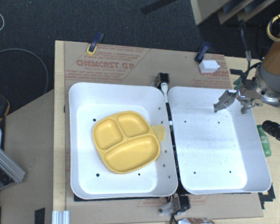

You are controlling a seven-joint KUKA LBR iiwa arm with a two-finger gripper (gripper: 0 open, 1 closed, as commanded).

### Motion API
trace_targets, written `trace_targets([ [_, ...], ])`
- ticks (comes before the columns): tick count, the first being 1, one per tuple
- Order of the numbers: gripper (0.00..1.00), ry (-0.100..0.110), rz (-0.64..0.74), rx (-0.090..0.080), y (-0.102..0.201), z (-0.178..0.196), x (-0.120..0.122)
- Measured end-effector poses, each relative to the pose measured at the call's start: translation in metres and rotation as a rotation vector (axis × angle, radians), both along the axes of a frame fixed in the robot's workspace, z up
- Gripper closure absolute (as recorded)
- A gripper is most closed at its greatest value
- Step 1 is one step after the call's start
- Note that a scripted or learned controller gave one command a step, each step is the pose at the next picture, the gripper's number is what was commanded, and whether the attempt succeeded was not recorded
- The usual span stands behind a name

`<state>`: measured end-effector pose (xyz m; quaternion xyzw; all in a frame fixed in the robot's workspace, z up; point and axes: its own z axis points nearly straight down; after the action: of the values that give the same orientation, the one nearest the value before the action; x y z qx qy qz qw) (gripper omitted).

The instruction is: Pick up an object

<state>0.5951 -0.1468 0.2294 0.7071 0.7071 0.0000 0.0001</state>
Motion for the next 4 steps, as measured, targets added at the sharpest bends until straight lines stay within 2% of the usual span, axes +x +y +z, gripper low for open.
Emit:
trace_targets([
  [1,0.00,-0.019,0.007,-0.001,0.049,0.148,-0.038],
  [2,0.00,-0.016,0.007,0.001,0.096,0.251,-0.090],
  [3,0.00,-0.010,0.011,0.003,0.181,0.298,-0.116],
  [4,1.00,-0.008,0.001,0.000,0.176,0.306,-0.115],
])
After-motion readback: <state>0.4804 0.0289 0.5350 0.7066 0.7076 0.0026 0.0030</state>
